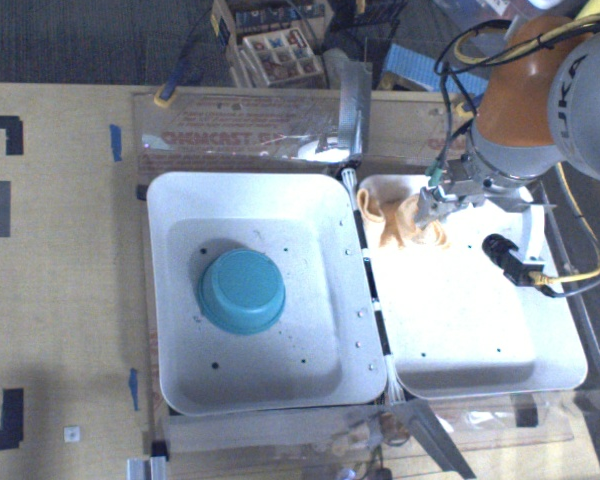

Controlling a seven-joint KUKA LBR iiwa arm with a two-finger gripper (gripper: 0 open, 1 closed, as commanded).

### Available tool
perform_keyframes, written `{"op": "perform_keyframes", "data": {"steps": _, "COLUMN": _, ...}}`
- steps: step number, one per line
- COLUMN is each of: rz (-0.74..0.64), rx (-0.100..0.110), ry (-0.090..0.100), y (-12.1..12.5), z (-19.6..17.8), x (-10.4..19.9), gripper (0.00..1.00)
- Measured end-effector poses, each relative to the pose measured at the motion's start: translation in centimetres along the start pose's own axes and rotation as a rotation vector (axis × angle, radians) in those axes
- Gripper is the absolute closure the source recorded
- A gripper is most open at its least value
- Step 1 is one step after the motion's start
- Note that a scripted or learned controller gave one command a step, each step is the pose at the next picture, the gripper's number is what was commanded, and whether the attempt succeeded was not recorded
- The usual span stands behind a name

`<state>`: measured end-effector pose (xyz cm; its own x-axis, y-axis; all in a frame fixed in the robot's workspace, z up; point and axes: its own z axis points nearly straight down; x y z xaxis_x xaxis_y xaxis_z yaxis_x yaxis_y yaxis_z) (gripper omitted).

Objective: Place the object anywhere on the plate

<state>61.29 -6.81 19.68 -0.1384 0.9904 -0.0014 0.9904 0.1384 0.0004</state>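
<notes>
Bench edge nearest the camera: pale wood (60, 298) with dark tape marks along its left side. Two shallow white bins sit side by side on it, touching along a central seam. Left bin (170, 368): a teal plate (242, 289), round and turned upside down by the look of it, lies left of the bin's middle, well apart from every wall. A few dark specks on the bin floor around it. Right bin (480, 348): floor strongly lit, washed out to white over most of its near half. A small black part (508, 256) on a yellow cable hangs over the right side of this bin. At the far left corner of the right bin lies a crumpled orange-tan cloth (395, 221), just beside the seam, well apart from the plate. The gripper (432, 206) is down at the right edge of the cloth; cannot tell whether it is open or closed, nor whether any cloth is caught. Above it, the grey arm (570, 88) with its orange band enters from the far right. Beyond the bins: a clear plastic sheet (240, 136), then clutter on a dark floor.
</notes>
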Motion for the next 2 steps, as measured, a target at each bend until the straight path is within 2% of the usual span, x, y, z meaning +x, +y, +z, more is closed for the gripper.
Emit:
{"op": "perform_keyframes", "data": {"steps": 1, "rz": -0.001, "rx": -0.002, "ry": 0.0, "y": 0.1, "z": -2.8, "x": 0.0, "gripper": 1.0}}
{"op": "perform_keyframes", "data": {"steps": 2, "rz": -0.402, "rx": 0.0, "ry": 0.001, "y": 0.1, "z": -3.7, "x": 4.5, "gripper": 1.0}}
